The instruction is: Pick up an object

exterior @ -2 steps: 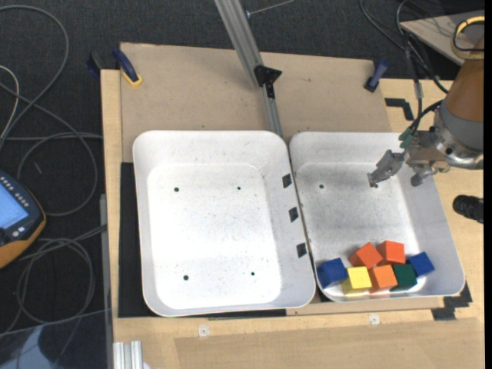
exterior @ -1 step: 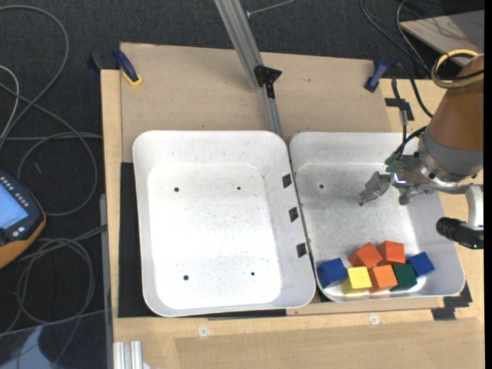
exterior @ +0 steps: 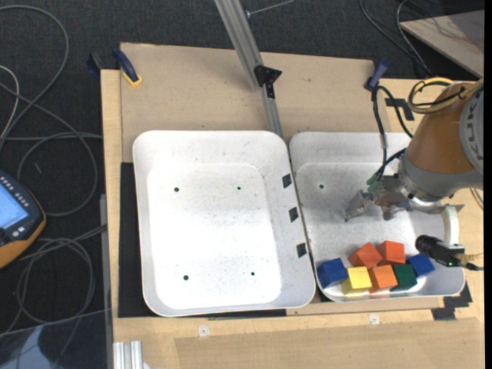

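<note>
Several coloured blocks sit huddled at the near edge of the right bin (exterior: 330,152): a blue block (exterior: 331,270), a yellow block (exterior: 359,278), an orange block (exterior: 367,255), a red-orange block (exterior: 393,251), a green block (exterior: 404,274) and a second blue block (exterior: 420,264). My gripper (exterior: 370,209) hangs over the middle of that bin, just behind the cluster. Its two grey fingers are spread apart with nothing between them. The orange wrist band (exterior: 438,141) rises to the right.
The left bin (exterior: 207,221) lies beside the right one, joined by black clips (exterior: 292,214). A slanted metal pole (exterior: 242,37) stands behind the bins. Blue clamps (exterior: 127,66) grip the board's far corners. Cables and a handheld device (exterior: 11,214) lie on the floor at left.
</note>
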Controlling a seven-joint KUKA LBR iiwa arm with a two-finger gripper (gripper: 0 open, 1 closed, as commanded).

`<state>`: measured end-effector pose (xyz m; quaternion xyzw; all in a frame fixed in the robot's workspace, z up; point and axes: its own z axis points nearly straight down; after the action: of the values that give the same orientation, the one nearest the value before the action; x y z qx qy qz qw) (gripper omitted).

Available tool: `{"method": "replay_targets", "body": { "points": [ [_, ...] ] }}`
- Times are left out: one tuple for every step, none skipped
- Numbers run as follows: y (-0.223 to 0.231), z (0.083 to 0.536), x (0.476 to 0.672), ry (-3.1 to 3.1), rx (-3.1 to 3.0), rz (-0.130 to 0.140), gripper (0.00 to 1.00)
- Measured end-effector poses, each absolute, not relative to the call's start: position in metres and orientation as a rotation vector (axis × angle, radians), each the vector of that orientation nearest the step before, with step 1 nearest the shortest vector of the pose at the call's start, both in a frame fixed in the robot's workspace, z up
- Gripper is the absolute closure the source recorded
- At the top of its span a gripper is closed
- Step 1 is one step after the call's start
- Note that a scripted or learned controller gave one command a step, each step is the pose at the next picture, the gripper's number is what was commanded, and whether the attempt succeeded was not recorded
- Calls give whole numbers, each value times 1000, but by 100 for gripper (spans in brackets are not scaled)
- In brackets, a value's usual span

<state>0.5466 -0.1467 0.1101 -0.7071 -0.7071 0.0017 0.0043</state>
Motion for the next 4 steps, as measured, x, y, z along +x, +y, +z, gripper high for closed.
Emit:
{"method": "replay_targets", "body": {
  "points": [
    [-147, 125, 549, -2221, -2222, -3, 100],
    [-146, 178, 541, -2227, -2224, -5, 100],
    [-137, 231, 538, -2229, -2223, -7, 100],
    [-142, 295, 543, -2229, -2225, -8, 100]
  ]
}}
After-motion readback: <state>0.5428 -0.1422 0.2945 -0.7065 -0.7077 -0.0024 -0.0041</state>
